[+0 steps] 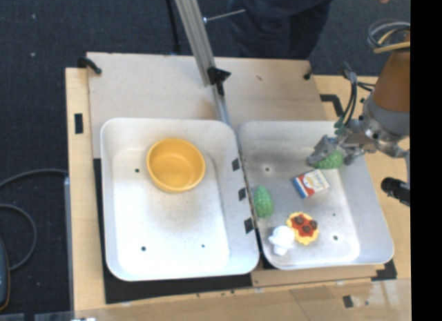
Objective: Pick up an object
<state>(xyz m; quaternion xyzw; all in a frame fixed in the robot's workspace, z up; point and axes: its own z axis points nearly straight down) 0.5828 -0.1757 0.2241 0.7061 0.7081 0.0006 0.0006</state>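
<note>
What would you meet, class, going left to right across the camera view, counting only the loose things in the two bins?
Yellow bowl → green toy → white toy → yellow-and-red toy → small box → green thing at the gripper.

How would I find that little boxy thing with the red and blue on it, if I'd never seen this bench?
Look at the right-hand white bin, the one the arm reaches over. Near its middle, just below the gripper, lies a small white carton. It is the only flat, boxy item there, with red and blue edges, unlike the green, white and yellow toys nearby.
</note>
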